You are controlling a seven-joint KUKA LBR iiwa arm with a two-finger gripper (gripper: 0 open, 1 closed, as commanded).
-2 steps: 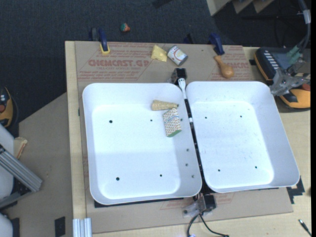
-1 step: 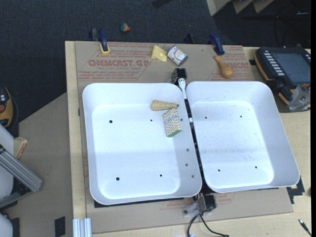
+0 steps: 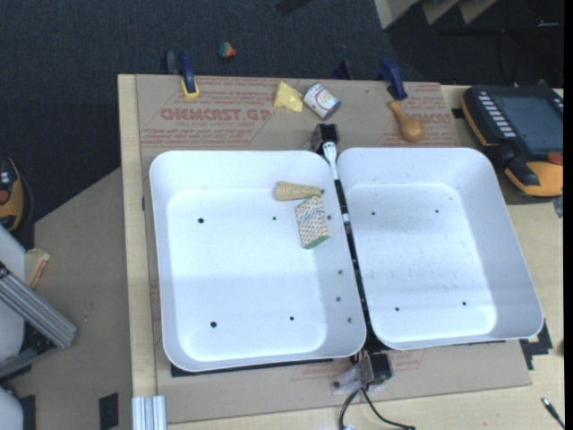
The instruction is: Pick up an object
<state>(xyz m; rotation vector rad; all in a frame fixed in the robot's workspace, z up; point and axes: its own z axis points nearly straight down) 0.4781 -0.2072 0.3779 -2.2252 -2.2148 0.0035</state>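
Two small objects lie in the left bin (image 3: 179,267) near its far right corner. One is a tan, elongated piece (image 3: 296,191) lying crosswise. Just below it, touching or nearly touching, is a small patterned green-and-white packet (image 3: 312,221). The right bin (image 3: 501,267) stands beside the left one, their rims meeting along a dark seam.
Behind the bins on the cardboard bench top lie a yellow wedge (image 3: 287,97), a small white box (image 3: 321,100) and a brown wooden piece (image 3: 407,123). Blue clamps (image 3: 187,72) hold the board's far edge. A pendant (image 3: 524,128) sits at the far right.
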